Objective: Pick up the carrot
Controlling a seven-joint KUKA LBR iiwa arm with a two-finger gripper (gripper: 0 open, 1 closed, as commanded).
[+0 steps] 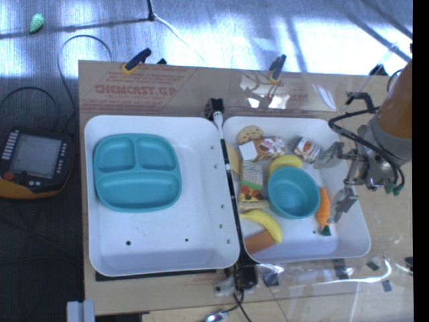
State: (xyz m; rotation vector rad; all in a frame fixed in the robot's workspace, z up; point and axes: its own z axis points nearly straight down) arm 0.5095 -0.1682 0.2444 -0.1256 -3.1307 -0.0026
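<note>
While the left bin (134, 247) carries just the teal divided tray (137, 171), the right bin (348, 243) is crowded. Take the teal bowl (293, 191) there as the landmark: the arm (395, 123) hangs off to its right, a banana (263, 223) lies below-left, and the carrot (324, 210) rests just right of its rim, lengthwise on the bin floor. The gripper (340, 180) sits right beside that carrot, fingers spread apart, nothing between them.

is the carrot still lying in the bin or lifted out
In the bin: the carrot lies on the right bin's floor beside the blue bowl.
</note>
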